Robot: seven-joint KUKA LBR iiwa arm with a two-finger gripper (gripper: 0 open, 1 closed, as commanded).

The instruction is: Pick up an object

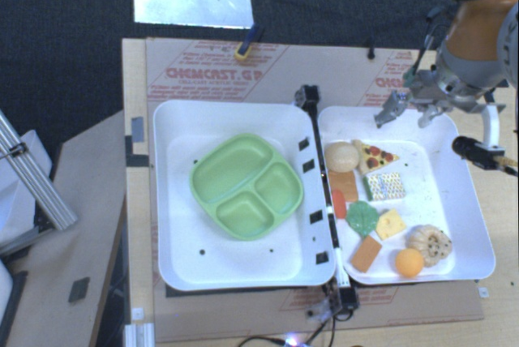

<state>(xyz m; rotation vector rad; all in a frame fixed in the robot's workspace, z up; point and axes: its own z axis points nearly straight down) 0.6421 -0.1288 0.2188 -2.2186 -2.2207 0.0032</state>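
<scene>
Leftward, the green divided plate (246,186) lies in the left bin (174,256). Across the divider, toy food fills the right bin (474,244): a pale bun (341,156) and pizza slice (379,156) lie nearest the gripper (408,111), at about seven o'clock from it. The slice's long axis runs roughly nine to three. The gripper hangs over the bin's far rim, fingers apart, holding nothing.
</scene>
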